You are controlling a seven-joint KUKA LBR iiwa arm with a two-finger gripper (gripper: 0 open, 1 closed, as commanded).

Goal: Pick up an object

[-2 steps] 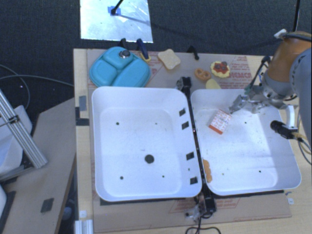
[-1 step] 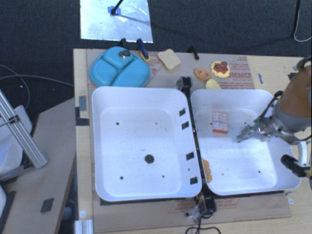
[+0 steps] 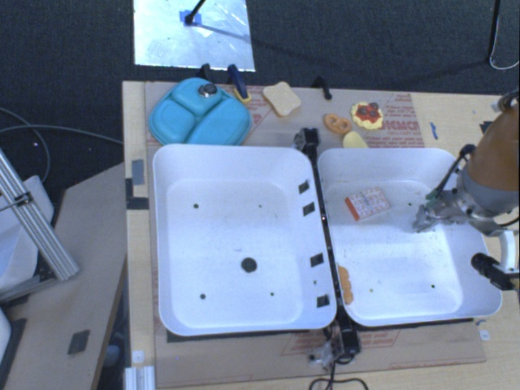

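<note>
Camera view gives us the worktop (image 3: pixel 138 242), then the right bin (image 3: pixel 406 291), where the hand (image 3: pixel 424 220) hangs low; whether it is open we cannot tell. A small card (image 3: pixel 367 203) lies well left of it.

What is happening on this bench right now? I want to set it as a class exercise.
A robot arm reaches in from the right, its gripper low inside the right bin. Nothing shows between its fingers. A small flat packet with an orange edge lies apart from it in the same bin. A small dark disc sits in the left bin. Toy food and a blue tray rest behind the bins.
</note>
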